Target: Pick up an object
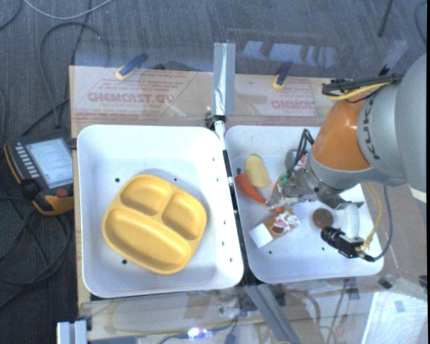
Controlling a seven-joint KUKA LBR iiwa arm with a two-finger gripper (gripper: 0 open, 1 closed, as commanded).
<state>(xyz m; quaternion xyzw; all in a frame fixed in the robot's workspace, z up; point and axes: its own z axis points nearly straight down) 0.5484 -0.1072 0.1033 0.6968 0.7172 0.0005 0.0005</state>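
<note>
Gripper (pixel 285 192) low in right bin (pixel 301 264), fingers' state can't tell, nothing seen held. Orange-white packet (pixel 276 226) just at its 6 o'clock; carrot (pixel 249 188) at 9, potato (pixel 256 169) at 10. Yellow divided tray (pixel 155 223) in left bin (pixel 100 163).

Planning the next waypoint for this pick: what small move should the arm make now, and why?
Probably a short straight descent: the hand hangs over the right bin, just above the orange-and-white packet, with the carrot-like piece close beside it.
</note>
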